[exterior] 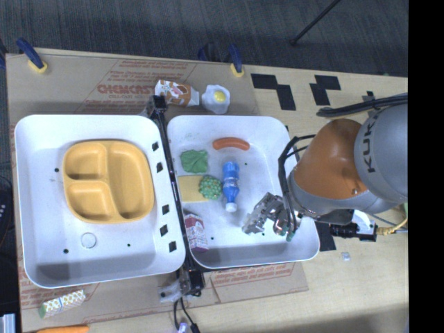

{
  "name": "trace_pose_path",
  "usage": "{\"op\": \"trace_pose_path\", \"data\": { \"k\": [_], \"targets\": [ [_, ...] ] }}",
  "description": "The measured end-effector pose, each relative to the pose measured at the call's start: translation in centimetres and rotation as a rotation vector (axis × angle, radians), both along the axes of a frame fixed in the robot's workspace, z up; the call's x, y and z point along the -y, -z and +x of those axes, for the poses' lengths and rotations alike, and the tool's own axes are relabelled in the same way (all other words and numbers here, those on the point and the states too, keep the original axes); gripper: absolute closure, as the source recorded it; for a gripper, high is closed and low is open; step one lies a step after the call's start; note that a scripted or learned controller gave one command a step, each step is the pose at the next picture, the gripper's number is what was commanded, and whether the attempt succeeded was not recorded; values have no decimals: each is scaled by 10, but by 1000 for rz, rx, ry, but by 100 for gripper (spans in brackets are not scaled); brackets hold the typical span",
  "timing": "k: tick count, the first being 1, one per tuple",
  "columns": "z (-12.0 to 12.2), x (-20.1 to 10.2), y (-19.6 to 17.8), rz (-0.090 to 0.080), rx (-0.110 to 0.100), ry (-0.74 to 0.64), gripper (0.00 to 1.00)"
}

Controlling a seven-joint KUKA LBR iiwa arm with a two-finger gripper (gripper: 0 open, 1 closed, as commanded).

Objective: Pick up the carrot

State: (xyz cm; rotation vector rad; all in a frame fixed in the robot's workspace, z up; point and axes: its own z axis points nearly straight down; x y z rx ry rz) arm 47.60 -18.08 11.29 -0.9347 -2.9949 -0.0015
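A slim orange-red oblong, which I take for the carrot (230, 143), lies near the far wall of the right bin (300, 250). My gripper (266, 218) is low in the near right part of that bin, well apart from the carrot and to the near right of a blue bottle (230, 184). Nothing shows between its fingers. The orange band of the arm (331, 166) hangs over the bin's right rim.
The right bin also holds a green leaf (195, 160), a yellow slab (187, 188) with a green bumpy ball (209, 186) on it, and a packet (194, 232). A yellow divided plate (109, 180) sits in the left bin (35, 255). A small carton (173, 92) and a white-and-yellow piece (216, 98) lie behind the bins.
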Motion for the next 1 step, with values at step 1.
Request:
{"op": "trace_pose_path", "data": {
  "k": [1],
  "targets": [
    [1, 31, -84, -3, 4, -65, 100]
  ]
}}
